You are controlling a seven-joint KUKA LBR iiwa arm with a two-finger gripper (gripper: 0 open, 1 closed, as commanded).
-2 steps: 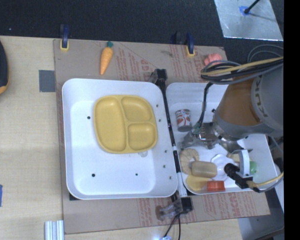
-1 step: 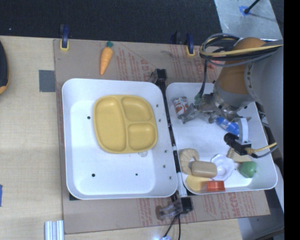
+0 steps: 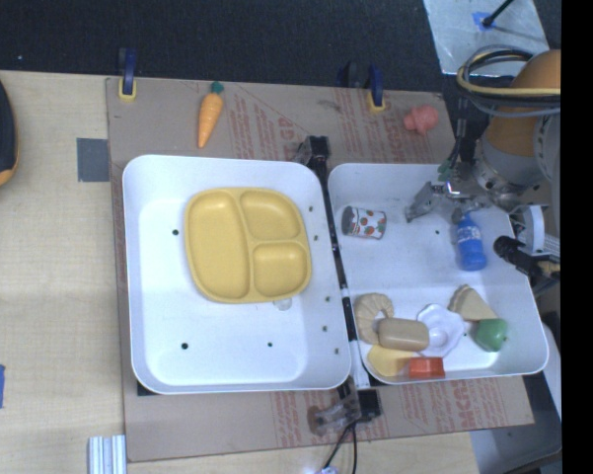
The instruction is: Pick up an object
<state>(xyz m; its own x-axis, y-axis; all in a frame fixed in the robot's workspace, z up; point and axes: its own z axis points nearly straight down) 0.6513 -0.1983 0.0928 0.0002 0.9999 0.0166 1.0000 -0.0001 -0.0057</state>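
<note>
Nearest to you, in the front left corner of the right white bin (image 3: 533,363), lies a heap of toy food: a small orange-red block (image 3: 426,367), a tan bread-shaped piece (image 3: 403,334), a yellow slice (image 3: 383,361) under it, and a round beige biscuit (image 3: 371,306) behind. Beside them you see a white crumpled piece (image 3: 442,326), a green round toy (image 3: 490,335) and a tan wedge (image 3: 471,304), all along the front edge of this bin.

Near the right edge of the same bin a blue plastic bottle (image 3: 469,244) lies on the floor. A small white can with a red and orange label (image 3: 364,223) lies on its side near the left edge.

The gripper (image 3: 442,197) is low over the back part of the right bin, just behind the blue bottle. Its two fingers are spread apart and nothing is between them.

In the left white bin (image 3: 158,354) a yellow divided plastic plate (image 3: 247,243) rests towards the back. Behind the bins, on the brown board (image 3: 266,117), you find an orange toy carrot (image 3: 209,115) and a pink small object (image 3: 421,118).
</note>
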